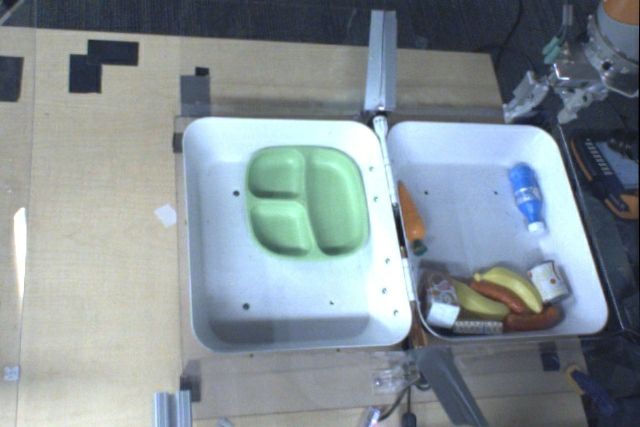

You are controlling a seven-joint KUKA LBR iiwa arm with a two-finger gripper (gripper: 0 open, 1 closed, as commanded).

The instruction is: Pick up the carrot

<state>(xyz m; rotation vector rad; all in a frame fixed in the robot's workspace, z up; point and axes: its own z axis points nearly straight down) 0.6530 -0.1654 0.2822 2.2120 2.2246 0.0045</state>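
Note:
The carrot (410, 214) is a slim orange piece lying lengthwise against the left wall of the right bin (470, 150), beside the divider between the bins. My gripper (553, 98) hangs beyond the right bin's far right corner, well away from the carrot. It is open, with nothing between its fingers.
A green sectioned plate (307, 201) lies in the left bin (215, 245). In the right bin a blue bottle (525, 194) rests near the right wall. Bananas (500, 287), a red sausage (525, 317) and small packets crowd the near edge. Cables trail on the floor behind.

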